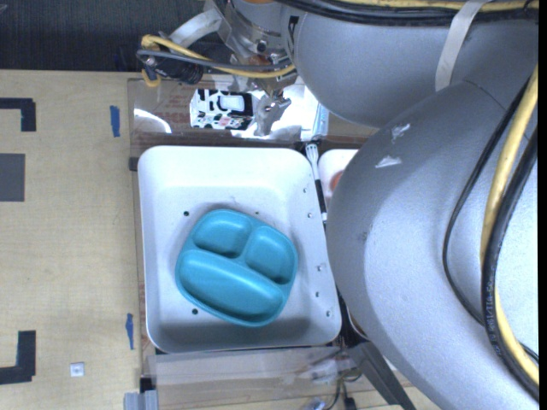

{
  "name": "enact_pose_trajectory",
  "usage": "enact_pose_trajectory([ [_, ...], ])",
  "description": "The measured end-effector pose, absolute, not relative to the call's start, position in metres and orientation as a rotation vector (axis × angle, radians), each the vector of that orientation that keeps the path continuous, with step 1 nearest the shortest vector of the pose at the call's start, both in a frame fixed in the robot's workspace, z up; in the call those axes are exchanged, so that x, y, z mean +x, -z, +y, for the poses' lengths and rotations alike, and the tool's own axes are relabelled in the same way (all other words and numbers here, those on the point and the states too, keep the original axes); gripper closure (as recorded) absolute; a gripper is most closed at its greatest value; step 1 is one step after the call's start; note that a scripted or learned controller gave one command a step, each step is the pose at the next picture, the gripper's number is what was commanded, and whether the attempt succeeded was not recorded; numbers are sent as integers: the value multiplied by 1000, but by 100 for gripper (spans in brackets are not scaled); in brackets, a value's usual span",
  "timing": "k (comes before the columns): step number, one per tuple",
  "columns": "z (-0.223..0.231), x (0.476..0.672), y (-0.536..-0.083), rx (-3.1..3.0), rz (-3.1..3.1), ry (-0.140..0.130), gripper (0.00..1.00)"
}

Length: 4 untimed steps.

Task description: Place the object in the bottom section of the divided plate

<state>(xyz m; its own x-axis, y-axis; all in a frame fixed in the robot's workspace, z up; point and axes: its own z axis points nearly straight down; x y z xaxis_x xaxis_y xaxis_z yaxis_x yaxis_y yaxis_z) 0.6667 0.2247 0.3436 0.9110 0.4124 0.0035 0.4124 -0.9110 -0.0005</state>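
Hanging at the top middle of the frame, the tool [267, 114] is far from the blue divided plate [238, 266] in the left bin [162, 178]. Its state and the object? I cannot tell. Next, it must carry something down to the plate's bottom section.

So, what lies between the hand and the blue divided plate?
In the camera view, bare white bin floor and the bin's far rim separate the hand from the divided plate; nothing else sits there.
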Motion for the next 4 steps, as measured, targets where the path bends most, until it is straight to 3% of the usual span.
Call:
enact_pose_trajectory([
  [3,221,669,-372,-3075,-644,10,100],
  [4,212,622,-267,-3074,-661,-18,100],
])
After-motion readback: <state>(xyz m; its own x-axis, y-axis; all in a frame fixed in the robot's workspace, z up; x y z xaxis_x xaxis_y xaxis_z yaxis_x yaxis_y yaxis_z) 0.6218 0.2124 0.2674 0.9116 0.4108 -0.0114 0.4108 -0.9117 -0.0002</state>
